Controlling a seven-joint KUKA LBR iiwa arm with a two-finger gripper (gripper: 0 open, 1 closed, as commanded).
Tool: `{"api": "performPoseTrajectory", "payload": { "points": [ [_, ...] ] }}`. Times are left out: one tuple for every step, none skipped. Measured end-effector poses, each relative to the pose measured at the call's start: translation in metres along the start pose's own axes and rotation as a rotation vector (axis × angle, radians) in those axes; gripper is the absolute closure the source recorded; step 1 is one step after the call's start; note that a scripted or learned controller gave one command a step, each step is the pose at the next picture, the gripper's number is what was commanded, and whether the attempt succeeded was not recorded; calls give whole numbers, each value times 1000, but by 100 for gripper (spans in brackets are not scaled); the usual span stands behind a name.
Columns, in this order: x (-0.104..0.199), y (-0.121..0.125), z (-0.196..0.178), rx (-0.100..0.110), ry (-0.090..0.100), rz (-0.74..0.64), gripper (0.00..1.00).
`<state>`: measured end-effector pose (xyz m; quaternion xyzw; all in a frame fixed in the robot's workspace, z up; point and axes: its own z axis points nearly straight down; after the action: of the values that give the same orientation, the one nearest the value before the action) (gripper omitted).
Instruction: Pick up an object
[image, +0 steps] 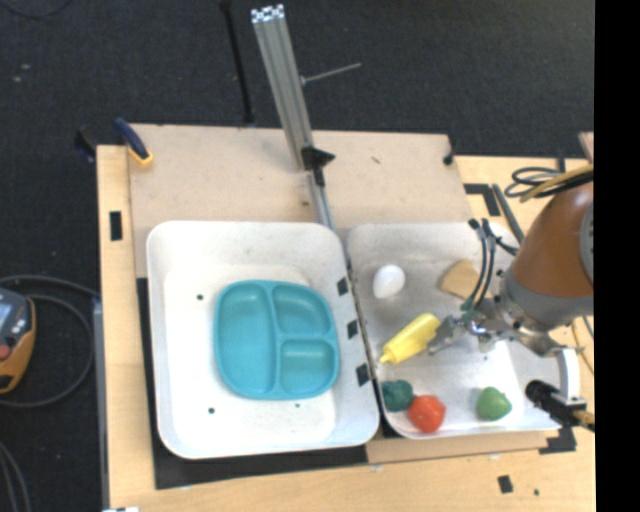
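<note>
My gripper (447, 337) hangs low in the right bin (420, 250), right at the right end of a yellow oblong thing (406, 342) that lies at a slant. It is too small to see whether anything is grasped. A white ball (388, 280) lies at the bin's back left, and a tan block (460, 279) sits behind the gripper. Along the front edge lie a dark teal thing (397, 394), a red thing (427, 412) and a green thing (492, 403).
The left bin (180, 260) holds a teal divided plate (276, 338). An aluminium post (290, 100) rises behind the bins. The arm's orange band (555, 240) looms over the right bin's back right corner.
</note>
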<state>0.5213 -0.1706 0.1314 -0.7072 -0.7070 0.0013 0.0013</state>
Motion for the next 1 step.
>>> {"api": "performPoseTrajectory", "payload": {
  "points": [
    [-2,2,-14,-8,-2,4,100]
  ]
}}
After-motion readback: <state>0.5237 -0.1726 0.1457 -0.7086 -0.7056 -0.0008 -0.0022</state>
